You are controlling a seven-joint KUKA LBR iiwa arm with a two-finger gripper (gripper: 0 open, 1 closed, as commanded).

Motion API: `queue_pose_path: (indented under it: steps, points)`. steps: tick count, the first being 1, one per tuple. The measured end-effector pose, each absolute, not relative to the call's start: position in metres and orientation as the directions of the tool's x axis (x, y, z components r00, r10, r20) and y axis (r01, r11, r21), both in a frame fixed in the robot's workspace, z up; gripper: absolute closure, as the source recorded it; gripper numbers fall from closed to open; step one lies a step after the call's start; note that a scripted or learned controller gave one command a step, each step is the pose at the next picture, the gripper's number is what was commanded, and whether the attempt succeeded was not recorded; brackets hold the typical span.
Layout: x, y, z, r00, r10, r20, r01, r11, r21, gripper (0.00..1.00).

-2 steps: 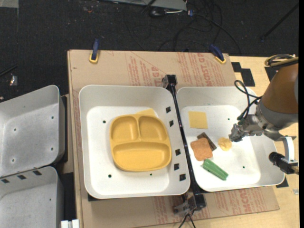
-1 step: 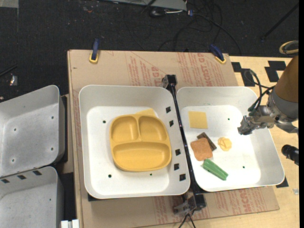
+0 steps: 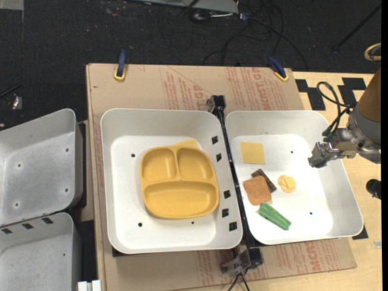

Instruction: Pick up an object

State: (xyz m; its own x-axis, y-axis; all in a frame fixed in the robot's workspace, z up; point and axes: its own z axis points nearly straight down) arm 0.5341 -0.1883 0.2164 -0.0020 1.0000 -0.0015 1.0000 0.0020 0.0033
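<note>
At the frame's right edge, the arm (image 3: 368, 111) shows an orange band above a grey wrist; its gripper (image 3: 319, 156) is dark grey metal, small and blocky.

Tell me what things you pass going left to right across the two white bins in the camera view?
Yellow plastic divided tray → pale yellow square slice → green bean-shaped toy → small round yellow piece → gripper.

I have one fixed camera, set high above the surface (image 3: 163, 80) and tilted down. It faces both bins side by side, left bin (image 3: 118, 132) and right bin (image 3: 303, 123), from far enough off to take in dark floor (image 3: 54, 35) beyond. The arm (image 3: 368, 117) enters from my right.
</note>
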Motion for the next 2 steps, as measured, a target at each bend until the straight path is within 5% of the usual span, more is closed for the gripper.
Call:
queue_pose_path:
  steps: [2]
  points:
    - [0.541,-0.086,0.237,-0.008,1.000,0.002,1.000,0.008,0.001,1.00]
